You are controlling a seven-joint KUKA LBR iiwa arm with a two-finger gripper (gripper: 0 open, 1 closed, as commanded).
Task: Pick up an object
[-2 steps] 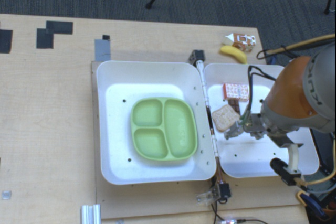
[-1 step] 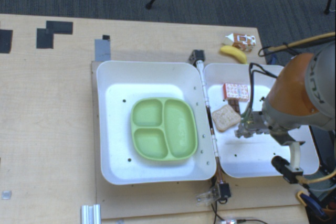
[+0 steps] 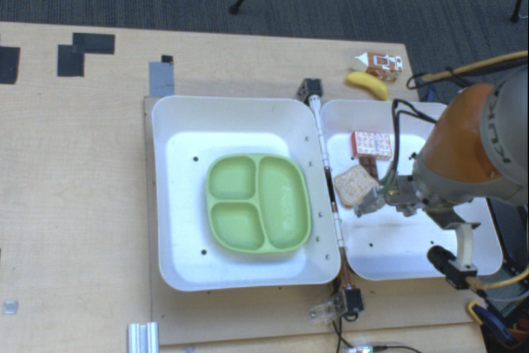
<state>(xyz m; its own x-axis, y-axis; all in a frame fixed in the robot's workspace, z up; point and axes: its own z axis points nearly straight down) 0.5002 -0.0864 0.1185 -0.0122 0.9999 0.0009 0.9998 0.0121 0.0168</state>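
Note:
In the right bin point(image 3: 397, 256), a tan, speckled slice-shaped item point(image 3: 354, 185) lies near the left wall. A red and white box point(image 3: 372, 145) sits just behind it. My gripper point(image 3: 374, 201) is low in this bin, right at the tan item's lower right edge. The view does not let me see whether it grips anything. The grey and orange arm point(image 3: 463, 149) covers the bin's right side.
The left bin point(image 3: 178, 178) holds a green divided plate point(image 3: 258, 203). Outside the bins, behind the right one, lie a yellow banana point(image 3: 367, 84) and a small carton point(image 3: 382, 62). A metal divider point(image 3: 324, 169) separates the two bins.

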